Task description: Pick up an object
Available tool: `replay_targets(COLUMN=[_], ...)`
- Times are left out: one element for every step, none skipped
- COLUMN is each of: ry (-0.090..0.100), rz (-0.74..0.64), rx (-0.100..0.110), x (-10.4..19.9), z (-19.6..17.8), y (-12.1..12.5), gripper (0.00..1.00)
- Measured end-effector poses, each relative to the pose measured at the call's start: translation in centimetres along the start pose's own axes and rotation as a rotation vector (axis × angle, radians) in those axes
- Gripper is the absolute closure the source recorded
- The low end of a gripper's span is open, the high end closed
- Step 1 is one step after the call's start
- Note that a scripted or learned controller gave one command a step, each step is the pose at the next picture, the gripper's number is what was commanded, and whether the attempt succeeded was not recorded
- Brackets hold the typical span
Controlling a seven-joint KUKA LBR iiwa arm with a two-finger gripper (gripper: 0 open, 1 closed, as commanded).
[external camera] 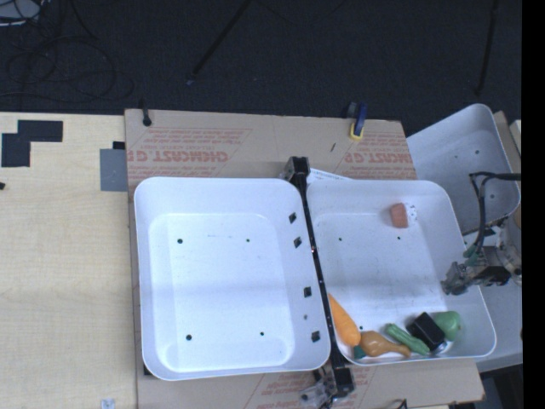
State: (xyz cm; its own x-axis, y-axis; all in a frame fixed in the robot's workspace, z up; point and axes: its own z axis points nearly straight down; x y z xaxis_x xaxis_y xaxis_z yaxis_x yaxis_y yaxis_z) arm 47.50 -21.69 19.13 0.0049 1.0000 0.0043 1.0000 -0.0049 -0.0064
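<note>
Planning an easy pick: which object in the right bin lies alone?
The pinkish block near the far wall; the other objects crowd together in the near corner.

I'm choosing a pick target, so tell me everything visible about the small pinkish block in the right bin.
The pinkish block is a small, rounded-cornered chunk, salmon-orange, matte like foam or rubber. It rests alone on the floor of the right bin near the far wall, close to the far right corner. A small white speckled piece lies right beside it; whether they touch is unclear. The claw is well away from it.
</note>
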Motion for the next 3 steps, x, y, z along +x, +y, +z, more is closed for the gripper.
replay_targets(ry=[0.0,-0.001,-0.002], rz=[-0.002,-0.008,-0.009], rx=[0.0,0.001,-0.002], x=[-0.1,0.5,0.3], z=[-0.9,7.2,5.8], y=[0.0,3.2,3.1], gripper=[1.0,1.0,1.0])
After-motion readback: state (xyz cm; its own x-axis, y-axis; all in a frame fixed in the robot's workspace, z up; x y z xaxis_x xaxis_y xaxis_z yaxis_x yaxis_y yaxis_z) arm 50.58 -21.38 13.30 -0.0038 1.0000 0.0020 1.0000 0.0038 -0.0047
